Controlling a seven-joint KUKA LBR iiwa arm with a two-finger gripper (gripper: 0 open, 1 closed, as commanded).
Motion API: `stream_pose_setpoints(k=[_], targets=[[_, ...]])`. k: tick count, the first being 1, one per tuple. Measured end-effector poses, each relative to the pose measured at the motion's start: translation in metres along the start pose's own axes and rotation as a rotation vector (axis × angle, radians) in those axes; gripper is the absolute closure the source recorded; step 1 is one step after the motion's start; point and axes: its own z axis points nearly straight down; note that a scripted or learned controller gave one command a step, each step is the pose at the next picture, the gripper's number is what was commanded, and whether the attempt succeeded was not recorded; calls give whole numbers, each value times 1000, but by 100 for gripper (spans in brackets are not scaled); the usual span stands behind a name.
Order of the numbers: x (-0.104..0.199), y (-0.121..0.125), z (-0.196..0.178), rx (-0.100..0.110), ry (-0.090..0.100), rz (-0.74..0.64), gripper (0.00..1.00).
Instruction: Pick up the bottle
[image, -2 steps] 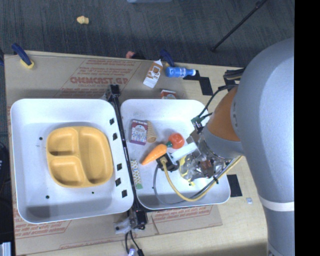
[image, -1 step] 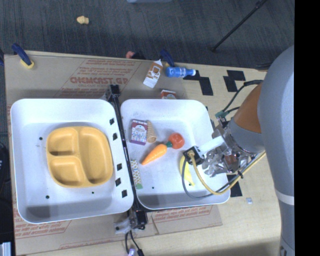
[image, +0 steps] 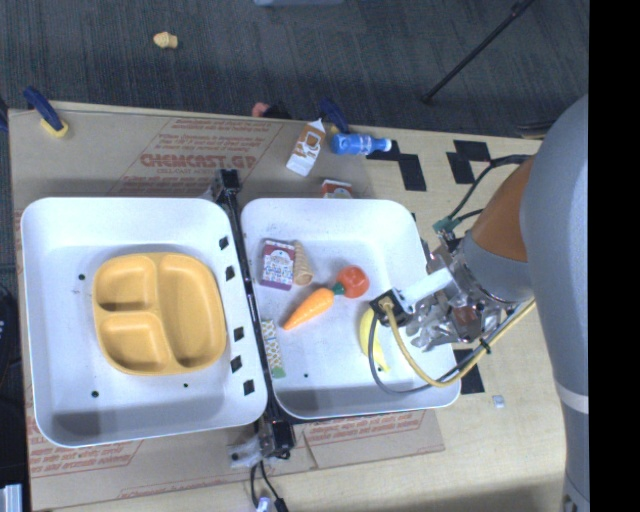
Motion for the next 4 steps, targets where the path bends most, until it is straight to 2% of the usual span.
stream_pose_setpoints(k=[2,3,4], targets=[[2,-11,36,-3,0,-7,100],[8,-36,46,-3,0,-30,100],[-6,25,-1,-5,2,-45,100]])
